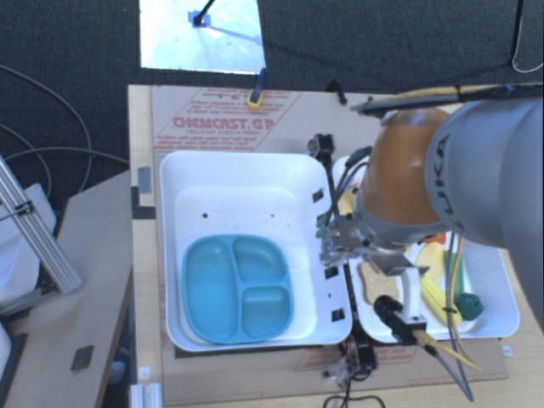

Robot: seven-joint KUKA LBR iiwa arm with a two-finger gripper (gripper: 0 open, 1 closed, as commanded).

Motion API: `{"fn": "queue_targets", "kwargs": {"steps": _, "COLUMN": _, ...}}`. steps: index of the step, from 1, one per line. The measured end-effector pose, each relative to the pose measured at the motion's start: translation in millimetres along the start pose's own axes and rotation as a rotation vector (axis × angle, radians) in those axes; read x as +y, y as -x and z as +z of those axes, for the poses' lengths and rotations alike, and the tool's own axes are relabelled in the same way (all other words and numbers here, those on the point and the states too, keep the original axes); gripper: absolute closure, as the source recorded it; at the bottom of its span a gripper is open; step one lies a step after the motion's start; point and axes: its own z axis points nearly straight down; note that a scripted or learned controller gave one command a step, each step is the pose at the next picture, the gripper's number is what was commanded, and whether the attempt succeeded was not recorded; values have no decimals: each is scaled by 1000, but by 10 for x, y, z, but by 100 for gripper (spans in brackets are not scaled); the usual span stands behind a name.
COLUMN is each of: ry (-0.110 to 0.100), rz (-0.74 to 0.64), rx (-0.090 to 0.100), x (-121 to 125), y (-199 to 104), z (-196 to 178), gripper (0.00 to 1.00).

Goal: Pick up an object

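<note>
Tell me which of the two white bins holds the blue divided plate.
The left bin holds the blue divided plate. The right bin, under the arm, holds mixed small items instead.

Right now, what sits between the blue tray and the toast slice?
In the camera view, the bins' adjoining white walls separate the blue tray from the toast slice.

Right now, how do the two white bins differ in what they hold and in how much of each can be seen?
The left bin holds one blue divided tray and is in plain view; the right bin holds several small things, yellow, green and tan, and the arm covers much of it. The left bin's load lies flat and tidy; the right bin's lies jumbled. Both bins are white, shallow, and stand side by side.
</note>
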Motion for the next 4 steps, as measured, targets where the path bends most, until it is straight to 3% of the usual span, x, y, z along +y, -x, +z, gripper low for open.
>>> {"fn": "queue_targets", "kwargs": {"steps": 1, "ry": 4, "rz": 10, "rx": -4, "x": 425, "y": 593, "z": -79, "gripper": 100}}
{"fn": "queue_targets", "kwargs": {"steps": 2, "ry": -3, "rz": 7, "rx": -1, "x": -17, "y": 440, "z": -107, "gripper": 100}}
{"fn": "queue_targets", "kwargs": {"steps": 3, "ry": 2, "rz": 1, "rx": -1, "x": 193, "y": 264, "z": -269, "gripper": 100}}
{"fn": "queue_targets", "kwargs": {"steps": 4, "ry": -1, "rz": 14, "rx": -3, "x": -12, "y": 1095, "z": -254, "gripper": 100}}
